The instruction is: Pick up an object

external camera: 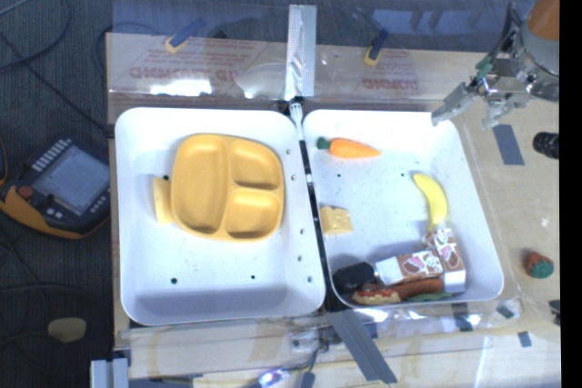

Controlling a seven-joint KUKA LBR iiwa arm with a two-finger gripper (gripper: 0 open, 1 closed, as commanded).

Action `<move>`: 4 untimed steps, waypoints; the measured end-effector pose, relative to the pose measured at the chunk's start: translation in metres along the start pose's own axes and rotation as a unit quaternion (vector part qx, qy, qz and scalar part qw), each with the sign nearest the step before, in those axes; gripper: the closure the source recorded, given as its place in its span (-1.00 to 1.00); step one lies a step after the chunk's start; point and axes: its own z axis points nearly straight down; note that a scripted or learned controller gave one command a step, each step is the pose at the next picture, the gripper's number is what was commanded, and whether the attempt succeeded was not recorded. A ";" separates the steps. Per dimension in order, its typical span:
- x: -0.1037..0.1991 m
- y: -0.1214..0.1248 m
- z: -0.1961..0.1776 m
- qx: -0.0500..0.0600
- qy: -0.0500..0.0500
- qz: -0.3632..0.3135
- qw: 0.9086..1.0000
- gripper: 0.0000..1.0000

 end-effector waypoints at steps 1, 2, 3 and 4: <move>-0.004 -0.037 0.100 0.000 -0.001 -0.139 0.990 -1.00; 0.002 -0.035 0.170 -0.004 0.001 -0.178 0.984 -1.00; 0.002 -0.024 0.176 -0.005 0.001 -0.204 0.979 -1.00; 0.002 -0.022 0.166 -0.008 -0.002 -0.204 0.979 1.00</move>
